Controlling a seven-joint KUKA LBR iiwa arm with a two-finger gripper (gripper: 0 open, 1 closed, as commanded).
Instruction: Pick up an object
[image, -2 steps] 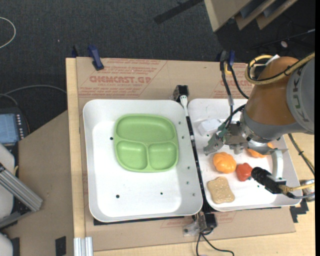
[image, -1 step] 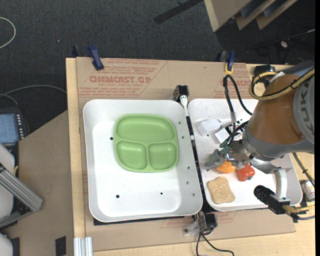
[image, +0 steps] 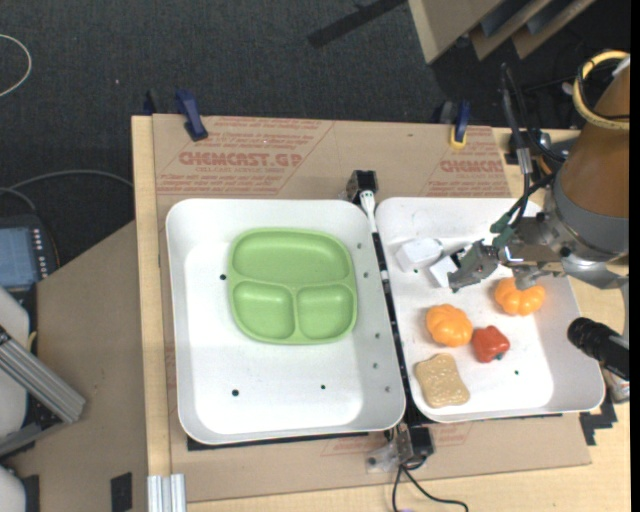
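end effector (image: 468, 270) over right bin (image: 530, 400), grip state cannot tell | nearest pick: orange pepper (image: 519, 297) just right-below it | second orange pepper (image: 449, 324) below

Two bins sit side by side on the bench. The divided tray (image: 293, 283) lies in the left bin (image: 200, 380). Right of the tray, in the right bin (image: 560, 385), one pumpkin (image: 448, 324) lies just left of the pepper (image: 489, 343); the biscuit (image: 441, 380) lies nearer the camera (just below both), and a second pumpkin (image: 519, 297) farther right. The gripper (image: 466, 270) hangs behind the first pumpkin.
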